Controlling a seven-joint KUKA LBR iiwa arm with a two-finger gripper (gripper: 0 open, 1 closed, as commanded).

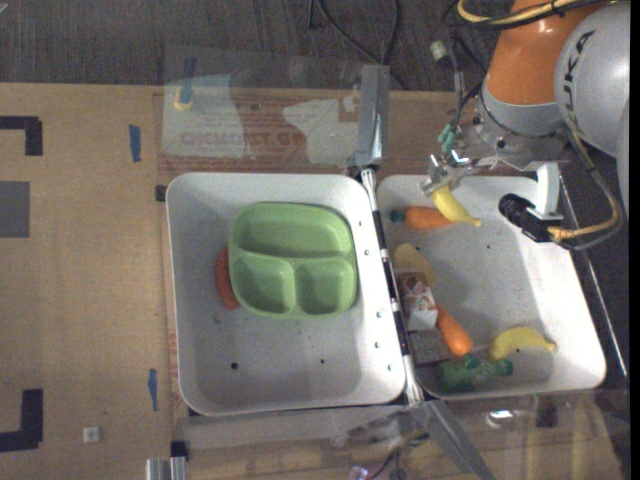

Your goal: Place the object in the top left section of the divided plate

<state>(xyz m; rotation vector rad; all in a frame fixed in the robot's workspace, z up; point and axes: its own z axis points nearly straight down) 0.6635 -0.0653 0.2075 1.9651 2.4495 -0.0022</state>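
Our gripper (447,180) hangs over the right bin (560,288), at its 11 o'clock corner. A small banana (452,207) sits clamped between our fingers. The green divided plate (292,259) lies in the left bin (200,298).

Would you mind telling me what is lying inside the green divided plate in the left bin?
Nothing visible lies inside the green divided plastic plate; all three sections show bare green. An orange sausage-shaped object lies beside its left edge on the white left bin. Anything beneath the plate is covered.
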